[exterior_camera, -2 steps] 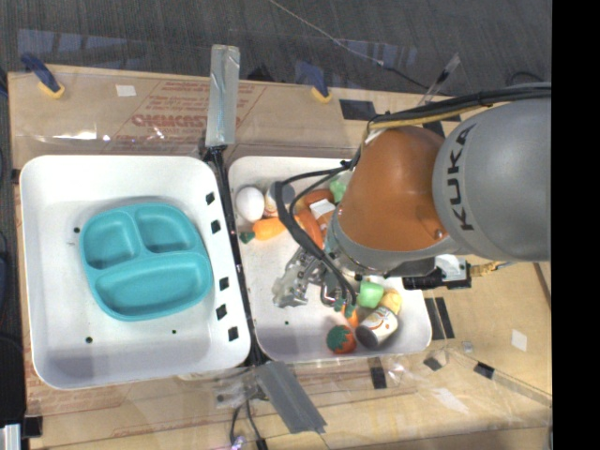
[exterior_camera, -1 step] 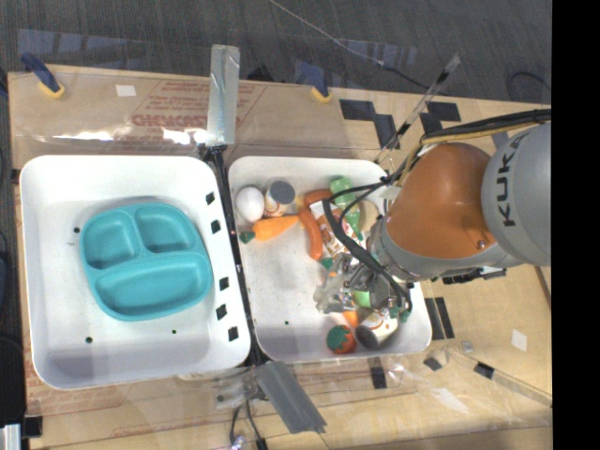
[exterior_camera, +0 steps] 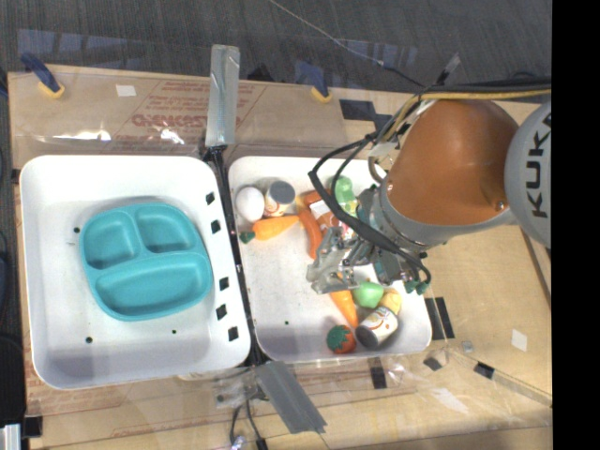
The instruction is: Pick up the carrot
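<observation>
An orange carrot (exterior_camera: 274,228) with a green stub lies near the left wall of the right bin (exterior_camera: 281,331). A second, longer orange piece (exterior_camera: 312,225) slants beside it. A third orange piece (exterior_camera: 344,305) lies just below my gripper (exterior_camera: 331,266). The gripper hangs low over the middle of the right bin, right of the first carrot and apart from it. The orange wrist band (exterior_camera: 450,167) hides much of the bin's right side.
A white egg (exterior_camera: 248,202) and a small can (exterior_camera: 279,193) sit at the right bin's back left. Green toys (exterior_camera: 345,190) (exterior_camera: 369,294), a small bottle (exterior_camera: 380,325) and a red-green piece (exterior_camera: 339,339) crowd around the gripper. The left bin holds a teal divided plate (exterior_camera: 145,261).
</observation>
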